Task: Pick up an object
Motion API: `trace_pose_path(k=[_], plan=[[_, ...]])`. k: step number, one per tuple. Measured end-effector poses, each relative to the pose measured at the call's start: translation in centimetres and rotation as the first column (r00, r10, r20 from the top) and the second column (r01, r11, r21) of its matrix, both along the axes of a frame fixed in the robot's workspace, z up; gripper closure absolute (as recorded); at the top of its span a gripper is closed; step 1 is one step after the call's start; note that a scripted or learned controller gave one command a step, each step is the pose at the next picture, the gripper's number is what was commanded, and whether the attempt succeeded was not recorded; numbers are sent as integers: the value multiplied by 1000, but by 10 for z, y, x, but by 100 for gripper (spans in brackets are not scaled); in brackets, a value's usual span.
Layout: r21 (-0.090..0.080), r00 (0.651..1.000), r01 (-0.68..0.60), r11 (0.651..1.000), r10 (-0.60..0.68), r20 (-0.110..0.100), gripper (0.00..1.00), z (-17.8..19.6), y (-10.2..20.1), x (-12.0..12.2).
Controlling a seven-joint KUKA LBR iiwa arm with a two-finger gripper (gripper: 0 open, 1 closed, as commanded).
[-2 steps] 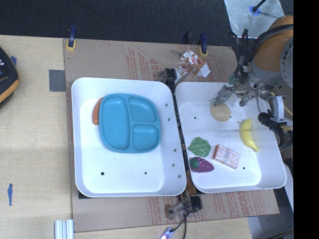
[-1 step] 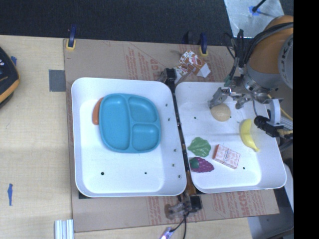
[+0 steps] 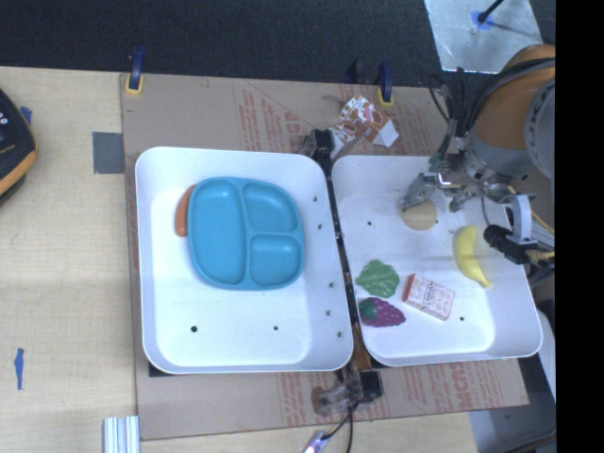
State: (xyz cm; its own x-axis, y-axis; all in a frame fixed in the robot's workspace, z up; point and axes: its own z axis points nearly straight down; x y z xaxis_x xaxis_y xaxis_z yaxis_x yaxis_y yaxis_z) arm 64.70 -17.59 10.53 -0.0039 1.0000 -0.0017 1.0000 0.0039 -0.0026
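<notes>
The claw (image 3: 436,196) is hanging over the upper part of the right bin (image 3: 377,347), at about one o'clock from that bin's centre, with the grey arm (image 3: 514,111) and its orange band reaching in from three o'clock. Its two fingers are standing spread apart, one tip toward nine o'clock and the other toward three, and nothing is sitting between them. A pale round object (image 3: 420,217) is lying just under the claw, at its six o'clock side; whether a fingertip is touching it cannot be told.

A yellow banana (image 3: 470,255) is resting near the bin's three o'clock edge. A green leafy piece (image 3: 377,277) is lying toward the bin's seven o'clock area, with a purple grape bunch (image 3: 381,312) just beside it at six o'clock. A small red and white box (image 3: 429,296) is sitting slightly tilted at three o'clock from the grapes, apart from them.

In the left bin (image 3: 236,347), a blue divided plate (image 3: 246,232) is lying a little above centre, and an orange item (image 3: 181,213) is peeking out at its nine o'clock edge, partly hidden under it. A crumpled wrapper (image 3: 363,121) is lying on the worktop (image 3: 66,281) at twelve o'clock, above the gap between the bins.
</notes>
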Motion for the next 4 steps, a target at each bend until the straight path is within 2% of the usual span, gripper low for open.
trace_pose_path(k=[1,2,3,4], plan=[[1,1000,-1,1000,1,-2,0,4,37,5],[1,1000,1,1000,-1,1,0,24,26,4],[2,1000,-1,1000,1,-2,0,41,46,-14],[0,1000,0,1000,0,-2,0,19,25,-22]])
